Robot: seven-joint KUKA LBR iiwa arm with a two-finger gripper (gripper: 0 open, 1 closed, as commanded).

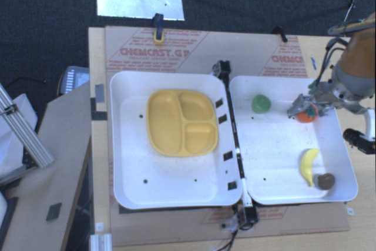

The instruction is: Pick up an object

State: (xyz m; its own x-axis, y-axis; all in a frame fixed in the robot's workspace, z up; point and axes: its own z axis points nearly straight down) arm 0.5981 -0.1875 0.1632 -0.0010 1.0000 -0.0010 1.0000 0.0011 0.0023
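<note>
From the camera above the bench, two shallow white plastic bins sit side by side on a clear sheet printed with red lettering. The left bin [126, 185] holds a yellow plastic tray with three compartments [182, 122], lying flat near the bin's middle.

The right bin [276, 185] holds four loose things. A small green round object [261, 104] rests in the upper left part of the bin, well apart from the rest. A yellow plastic banana [308, 165] lies near the bin's lower right corner, curved and pointing roughly up and down, and a small brown round object [325, 181] sits just beside its lower end, touching or nearly touching it. A small orange-red round object [306, 116] lies close to the bin's upper right wall.

The grey arm reaches in from the right, its orange band showing at the frame edge. The two-finger gripper [302, 109] is low over the orange-red object, partly covering its top. Whether the tool is spread, closed, or gripping the object cannot be told from this angle, since the metal parts blur together there.
</note>
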